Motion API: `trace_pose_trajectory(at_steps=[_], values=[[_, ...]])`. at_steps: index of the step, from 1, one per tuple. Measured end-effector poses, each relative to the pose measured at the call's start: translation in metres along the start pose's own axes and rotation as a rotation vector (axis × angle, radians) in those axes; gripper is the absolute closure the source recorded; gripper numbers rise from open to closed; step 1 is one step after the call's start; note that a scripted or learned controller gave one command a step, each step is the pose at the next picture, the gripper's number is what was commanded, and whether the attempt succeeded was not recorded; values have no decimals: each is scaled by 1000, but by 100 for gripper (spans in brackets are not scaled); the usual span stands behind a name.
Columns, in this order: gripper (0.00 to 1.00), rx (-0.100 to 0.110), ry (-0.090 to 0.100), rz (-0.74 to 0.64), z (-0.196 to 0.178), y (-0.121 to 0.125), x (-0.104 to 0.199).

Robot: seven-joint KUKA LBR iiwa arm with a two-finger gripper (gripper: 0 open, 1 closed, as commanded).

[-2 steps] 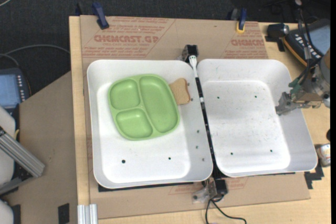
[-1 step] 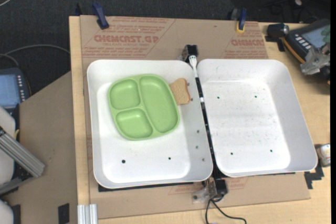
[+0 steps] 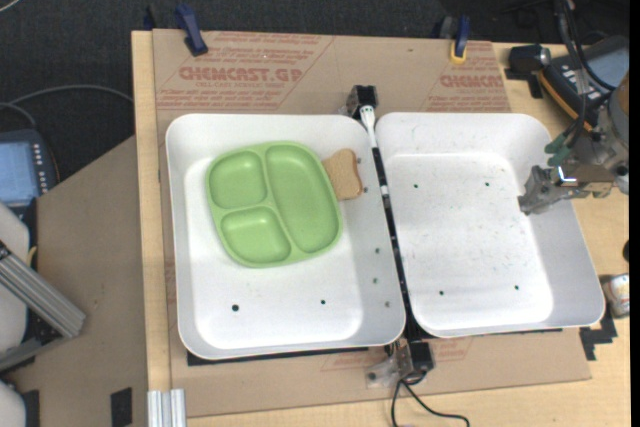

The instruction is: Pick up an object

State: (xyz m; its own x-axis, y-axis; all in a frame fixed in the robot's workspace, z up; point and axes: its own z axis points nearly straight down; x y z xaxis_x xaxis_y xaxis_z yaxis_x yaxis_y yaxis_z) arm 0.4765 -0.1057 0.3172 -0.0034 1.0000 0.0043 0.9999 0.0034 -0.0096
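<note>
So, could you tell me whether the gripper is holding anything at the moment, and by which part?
Nothing is held. The gripper sits at the right bin's right edge, with nothing between its fingers.

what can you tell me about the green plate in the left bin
The green plate is a pale lime, rounded tray that looks like matte plastic, divided by raised ridges into three compartments: one long one on the camera view's right and two smaller ones on its left. It lies flat, right side up, on the floor of the left bin, toward the far half. A small tan block rests against its upper right rim.
</note>
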Motion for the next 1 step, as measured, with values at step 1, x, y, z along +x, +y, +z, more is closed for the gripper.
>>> trace_pose_trajectory(at_steps=[1], values=[[100, -23, -10, 5, -89, 44, -43]])
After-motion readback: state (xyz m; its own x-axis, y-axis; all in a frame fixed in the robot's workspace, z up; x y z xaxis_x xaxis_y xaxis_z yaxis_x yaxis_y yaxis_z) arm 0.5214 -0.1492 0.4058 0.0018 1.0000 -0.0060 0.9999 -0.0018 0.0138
